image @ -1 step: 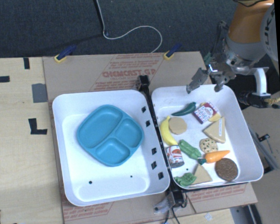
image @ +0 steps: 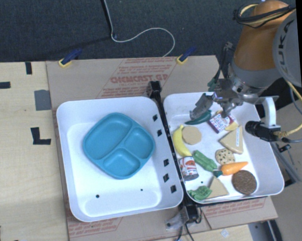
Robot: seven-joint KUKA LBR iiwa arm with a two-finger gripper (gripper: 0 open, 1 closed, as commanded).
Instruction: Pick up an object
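Note:
My gripper (image: 214,107) hangs over the back part of the right bin (image: 265,155), its fingers spread open and nothing between them. Just below its left finger (image: 201,107) lies a dark teal piece (image: 198,121), and a purple-and-white packet (image: 219,122) lies under the gripper's middle. Toy foods fill the bin: a banana (image: 179,141), a round beige biscuit (image: 192,135), a cheese wedge (image: 233,142), a green pickle (image: 204,160), a chip cookie (image: 224,156), a carrot (image: 233,168), a brown patty (image: 244,182) and a small can (image: 189,168).
The left bin (image: 76,165) holds a blue divided plate (image: 119,145). A black divider with clips (image: 166,142) runs between the bins. The arm's orange band (image: 261,36) rises at the upper right, and a black cable fitting (image: 258,128) juts over the right bin's rim.

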